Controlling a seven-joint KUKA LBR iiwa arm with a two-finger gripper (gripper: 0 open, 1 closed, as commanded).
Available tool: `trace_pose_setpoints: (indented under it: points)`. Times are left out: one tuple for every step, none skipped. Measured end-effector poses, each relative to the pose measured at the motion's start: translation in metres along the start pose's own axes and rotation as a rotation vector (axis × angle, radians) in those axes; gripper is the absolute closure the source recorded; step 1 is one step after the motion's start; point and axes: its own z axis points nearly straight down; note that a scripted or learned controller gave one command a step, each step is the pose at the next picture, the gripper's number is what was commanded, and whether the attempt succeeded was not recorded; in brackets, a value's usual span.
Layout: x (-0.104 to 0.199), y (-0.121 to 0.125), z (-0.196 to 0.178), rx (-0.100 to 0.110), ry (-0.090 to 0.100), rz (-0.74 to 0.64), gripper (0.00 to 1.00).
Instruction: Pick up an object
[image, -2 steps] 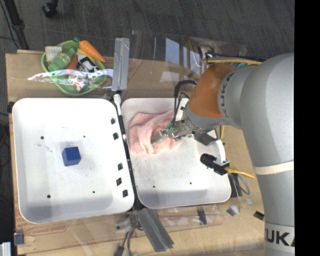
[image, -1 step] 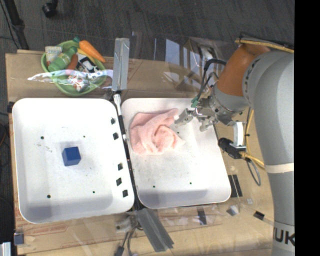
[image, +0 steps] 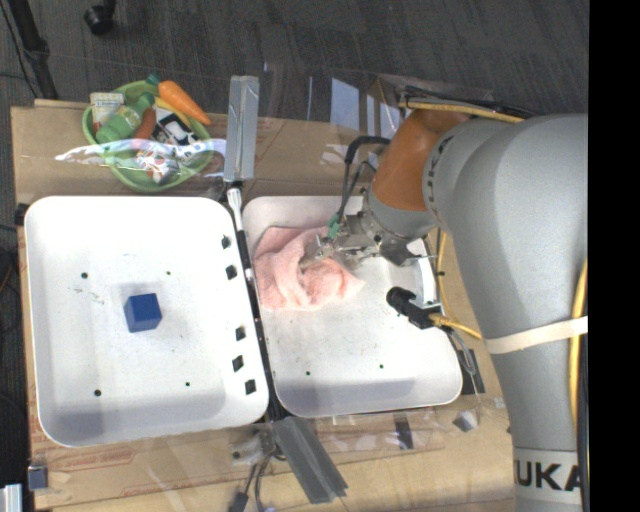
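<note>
Pink cloth (image: 300, 272), soft and crumpled into loose folds, lies in the upper left part of the right bin (image: 360, 385), a shallow white tray with rounded corners and a few dark specks on its smooth floor. The pincer (image: 328, 247) sits at the cloth's upper right edge, touching the fabric; whether it is wide, narrow or holding any of the cloth I cannot tell. Behind it the grey arm (image: 510, 250), smooth and bulky with an orange band, fills the right of the frame.

The left bin (image: 60, 400), of the same white make, holds one small blue cube (image: 143, 311), hard-edged and matte, left of its middle. At the upper left of the frame, on the brown cardboard-covered tabletop (image: 290, 150), a round green bowl (image: 135, 170) holds a heap of toy food, an orange carrot (image: 182, 100) among it.
</note>
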Motion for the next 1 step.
trace_pose_setpoints:
  points:
    - [0.0221, -0.0185, 0.0003, 0.001, -0.001, -0.092, 0.00]
